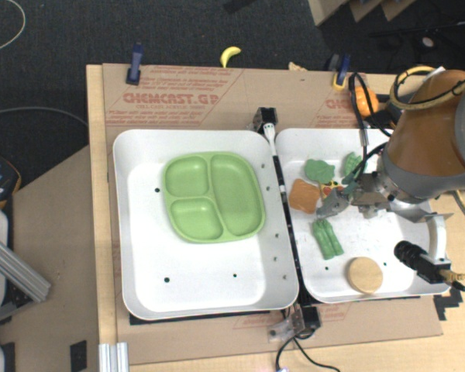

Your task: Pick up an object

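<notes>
— Where is your gripper at this moment?

— My gripper point(335, 201) is low over the right bin point(418, 285), close beside the orange-brown piece point(303, 195), with a long green piece point(326, 239) just nearer the camera.

— Open or closed? Holding anything?

— I cannot tell; my own wrist hides the tips, and nothing visibly sits between them.

— What else lies there?

— A green lump point(320, 170) on the far side, a narrow green item point(349, 165) to its right, and a tan round disc point(365, 275) near the front edge. The left bin point(139, 270) carries a green divided plate point(214, 197).
</notes>
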{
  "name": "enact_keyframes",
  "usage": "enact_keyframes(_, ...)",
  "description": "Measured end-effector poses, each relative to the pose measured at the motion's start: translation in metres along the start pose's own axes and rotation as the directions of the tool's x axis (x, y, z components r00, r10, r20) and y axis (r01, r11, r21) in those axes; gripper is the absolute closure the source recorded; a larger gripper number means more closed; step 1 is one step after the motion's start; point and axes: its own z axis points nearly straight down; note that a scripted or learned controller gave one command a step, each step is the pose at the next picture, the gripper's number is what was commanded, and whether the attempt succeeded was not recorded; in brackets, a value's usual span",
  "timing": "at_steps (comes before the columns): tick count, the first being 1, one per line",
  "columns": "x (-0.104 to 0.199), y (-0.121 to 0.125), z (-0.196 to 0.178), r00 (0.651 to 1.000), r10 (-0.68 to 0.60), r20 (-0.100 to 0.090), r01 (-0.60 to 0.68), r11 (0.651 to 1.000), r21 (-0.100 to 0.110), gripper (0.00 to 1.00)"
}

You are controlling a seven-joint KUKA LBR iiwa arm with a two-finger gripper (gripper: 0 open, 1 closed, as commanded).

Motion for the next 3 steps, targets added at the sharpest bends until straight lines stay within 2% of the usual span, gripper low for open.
enact_keyframes(1, -0.006, -0.001, -0.005, 1.000, 0.010, 0.003, -0.010, 1.000, 0.005, 1.00)
enact_keyframes(2, 0.038, -0.023, -0.203, 1.000, 0.004, 0.001, -0.004, 1.000, -0.012, 1.00)
enact_keyframes(3, 0.107, -0.024, -0.188, 1.000, 0.002, 0.000, -0.002, 1.000, 0.011, 1.00)
